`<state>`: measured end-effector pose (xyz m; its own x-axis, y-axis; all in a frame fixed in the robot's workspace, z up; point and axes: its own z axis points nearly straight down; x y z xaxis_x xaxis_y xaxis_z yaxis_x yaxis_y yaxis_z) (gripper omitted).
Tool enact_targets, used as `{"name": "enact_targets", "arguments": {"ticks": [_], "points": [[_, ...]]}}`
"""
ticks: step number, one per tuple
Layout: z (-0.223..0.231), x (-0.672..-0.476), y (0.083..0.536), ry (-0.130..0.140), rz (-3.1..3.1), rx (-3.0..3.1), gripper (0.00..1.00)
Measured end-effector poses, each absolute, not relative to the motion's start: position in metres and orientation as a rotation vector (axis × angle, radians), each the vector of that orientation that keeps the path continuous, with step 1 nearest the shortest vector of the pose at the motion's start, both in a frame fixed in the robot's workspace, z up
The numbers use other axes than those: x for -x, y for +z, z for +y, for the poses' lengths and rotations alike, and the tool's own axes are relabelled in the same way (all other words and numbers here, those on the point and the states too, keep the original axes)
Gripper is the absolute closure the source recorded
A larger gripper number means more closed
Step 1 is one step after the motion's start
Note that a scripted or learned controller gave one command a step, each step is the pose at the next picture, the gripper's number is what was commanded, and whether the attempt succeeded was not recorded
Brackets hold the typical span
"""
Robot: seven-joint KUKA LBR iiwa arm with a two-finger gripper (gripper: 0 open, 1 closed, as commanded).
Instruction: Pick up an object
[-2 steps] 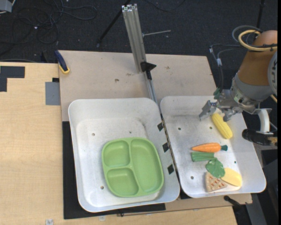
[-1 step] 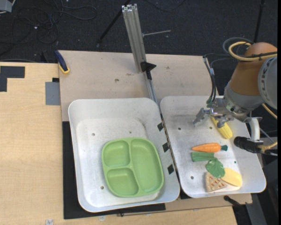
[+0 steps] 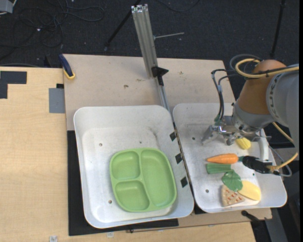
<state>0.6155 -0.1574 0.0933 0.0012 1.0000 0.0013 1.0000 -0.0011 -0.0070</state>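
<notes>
Orange carrot point(image 3: 222, 159), one; white bins point(image 3: 86, 135), two; green tray point(image 3: 141, 179), one

Even overhead light, soft shadows, slightly blurry.

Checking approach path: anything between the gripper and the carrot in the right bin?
Camera view: bare bin floor between the gripper and the carrot. A small yellow piece lies off to the right.

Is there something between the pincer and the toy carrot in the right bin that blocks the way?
Nothing visible blocks it. The pincer is in the right bin, just above the carrot in this view, with bare bin floor between them. A small yellow piece lies to one side, not in the path.
</notes>
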Motion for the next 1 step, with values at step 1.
{"name": "enact_targets", "arguments": {"ticks": [1], "points": [[-0.1584, -0.6163, 0.1066, 0.003, -2.216, 2.223, 1.0]]}}
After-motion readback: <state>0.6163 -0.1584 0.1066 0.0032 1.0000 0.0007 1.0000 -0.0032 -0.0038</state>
